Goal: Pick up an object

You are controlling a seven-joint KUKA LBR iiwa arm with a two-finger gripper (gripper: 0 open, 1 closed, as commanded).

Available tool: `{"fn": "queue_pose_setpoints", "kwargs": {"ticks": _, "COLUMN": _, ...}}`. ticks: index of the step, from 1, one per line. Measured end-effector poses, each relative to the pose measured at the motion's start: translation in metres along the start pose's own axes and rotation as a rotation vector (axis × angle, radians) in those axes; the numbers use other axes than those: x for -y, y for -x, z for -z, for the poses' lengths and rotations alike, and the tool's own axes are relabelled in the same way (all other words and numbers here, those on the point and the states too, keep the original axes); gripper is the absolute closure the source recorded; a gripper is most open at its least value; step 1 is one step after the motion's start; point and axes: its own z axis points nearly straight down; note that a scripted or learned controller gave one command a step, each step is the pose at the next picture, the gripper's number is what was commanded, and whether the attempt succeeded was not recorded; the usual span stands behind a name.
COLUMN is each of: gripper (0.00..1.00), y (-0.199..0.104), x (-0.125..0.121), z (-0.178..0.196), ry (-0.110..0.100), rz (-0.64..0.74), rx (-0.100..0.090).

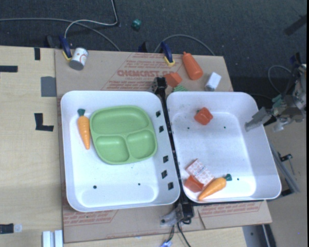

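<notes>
objects in right bin: four – one small red-orange block [203, 116] near the back, one carrot [213, 187] at the front, one red piece [193, 183] touching the carrot's left end, one pale checkered packet [196, 168] just behind that piece
right bin [257, 153]: white, shallow, touching the left bin along the centre divider
gripper [257, 120]: grey, at the right bin's right rim, level with the red-orange block
block vs gripper: block lies to the gripper's left, apart, not touching; carrot group sits well apart toward the front
gripper state: cannot tell, too blurred; nothing seen held in it
arm: enters from the right edge, low over the rim, wrist with cables [291, 107] reaching toward the bin
left bin [72, 179]: one green divided plate [124, 134], one carrot [83, 129] just left of the plate
behind bins on cardboard [139, 68]: one orange bottle-shaped toy [192, 66], one small orange piece [173, 79], one white cube [213, 81], one small can [79, 57], two blue clamps [66, 47]
</notes>
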Motion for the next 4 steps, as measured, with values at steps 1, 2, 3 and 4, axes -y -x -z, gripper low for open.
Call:
{"fn": "queue_pose_setpoints", "kwargs": {"ticks": 1, "gripper": 0.0, "y": -0.002, "x": -0.047, "z": -0.186, "ry": 0.001, "rz": 0.001, "rx": 0.0}}
{"fn": "queue_pose_setpoints", "kwargs": {"ticks": 2, "gripper": 0.0, "y": -0.041, "x": -0.102, "z": -0.192, "ry": 0.007, "rz": 0.002, "rx": 0.001}}
{"fn": "queue_pose_setpoints", "kwargs": {"ticks": 3, "gripper": 0.0, "y": -0.086, "x": -0.142, "z": -0.193, "ry": 0.004, "rz": 0.002, "rx": 0.001}}
{"fn": "queue_pose_setpoints", "kwargs": {"ticks": 4, "gripper": 1.0, "y": -0.086, "x": -0.143, "z": -0.182, "ry": 0.006, "rz": 0.003, "rx": 0.004}}
